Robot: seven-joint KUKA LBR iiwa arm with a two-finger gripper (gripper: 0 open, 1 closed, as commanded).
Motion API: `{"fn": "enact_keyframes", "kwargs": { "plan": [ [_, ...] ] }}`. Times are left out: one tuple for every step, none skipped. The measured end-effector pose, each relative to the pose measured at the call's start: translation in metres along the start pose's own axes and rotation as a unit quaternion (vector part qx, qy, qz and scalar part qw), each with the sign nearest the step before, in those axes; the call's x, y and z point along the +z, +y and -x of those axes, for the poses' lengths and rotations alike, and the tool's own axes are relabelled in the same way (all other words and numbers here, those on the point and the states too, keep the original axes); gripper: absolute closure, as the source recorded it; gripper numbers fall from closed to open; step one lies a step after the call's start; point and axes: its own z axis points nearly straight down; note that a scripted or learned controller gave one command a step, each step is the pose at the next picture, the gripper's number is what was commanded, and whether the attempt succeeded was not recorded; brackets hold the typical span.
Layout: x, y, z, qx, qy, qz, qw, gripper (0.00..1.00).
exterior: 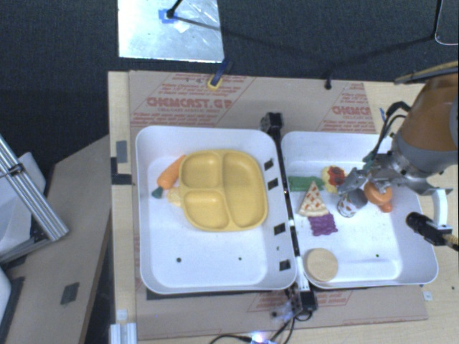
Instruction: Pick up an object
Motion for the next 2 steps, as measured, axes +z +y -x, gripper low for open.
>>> {"fn": "enact_keyframes", "kwargs": {
  "plan": [
    [0.038,0.006,-0.001,0.002,-0.002,0.006,1.0,0.0],
    [0.074,0.009,-0.001,0.001,-0.001,0.004,1.0,0.0]
  ]
}}
